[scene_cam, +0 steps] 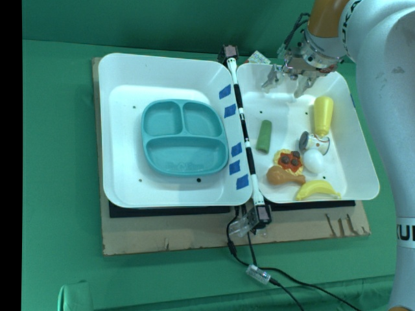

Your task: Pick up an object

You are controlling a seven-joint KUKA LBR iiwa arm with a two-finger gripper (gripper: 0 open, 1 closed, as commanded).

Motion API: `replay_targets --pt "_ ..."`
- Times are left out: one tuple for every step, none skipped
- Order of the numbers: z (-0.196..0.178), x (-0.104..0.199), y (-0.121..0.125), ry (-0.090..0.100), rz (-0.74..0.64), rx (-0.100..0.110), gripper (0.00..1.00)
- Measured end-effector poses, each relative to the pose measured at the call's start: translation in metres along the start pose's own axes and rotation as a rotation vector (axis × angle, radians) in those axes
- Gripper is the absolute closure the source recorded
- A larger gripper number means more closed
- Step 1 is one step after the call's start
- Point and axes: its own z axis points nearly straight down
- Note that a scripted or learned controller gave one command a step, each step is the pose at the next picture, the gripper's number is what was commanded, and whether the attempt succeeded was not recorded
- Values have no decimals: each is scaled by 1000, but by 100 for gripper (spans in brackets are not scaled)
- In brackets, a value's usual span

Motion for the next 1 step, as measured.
replay_targets --pt "1 -6 0 16 -6 3 0"
